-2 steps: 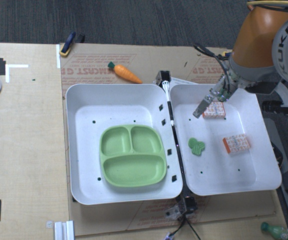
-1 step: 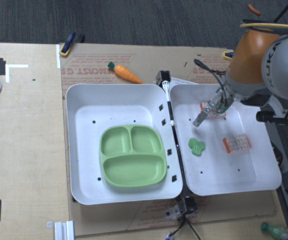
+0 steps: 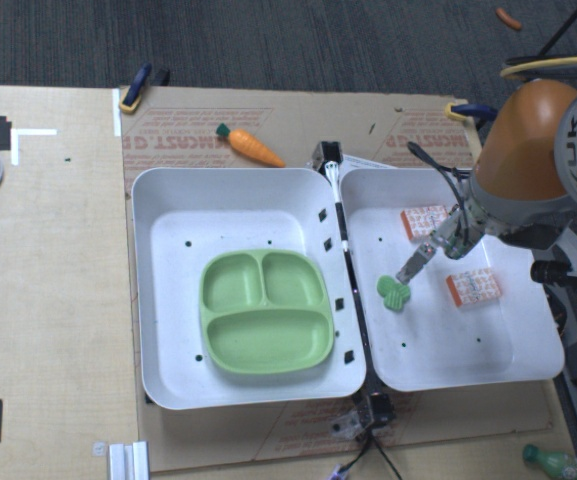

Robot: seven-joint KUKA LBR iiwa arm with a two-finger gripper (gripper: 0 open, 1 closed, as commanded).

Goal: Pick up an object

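In the right bin (image 3: 528, 363), a small green object (image 3: 395, 294) lies near the left wall. My gripper (image 3: 408, 273) reaches down at a slant from the right, and its tip sits right at the green object's upper edge. Two orange-and-white patterned packets lie in the same bin: one (image 3: 425, 221) at the back beside the wrist, the other (image 3: 473, 287) to the right of the gripper. The grey arm with its orange band (image 3: 528, 143) hangs over the bin's back right corner.
The left bin (image 3: 158, 268) holds a green divided plate (image 3: 266, 311). A toy carrot (image 3: 251, 145) lies on the cardboard behind the bins. A blue clamp (image 3: 136, 86) grips the cardboard's back left corner. A green bottle (image 3: 558, 460) lies at the bottom right.
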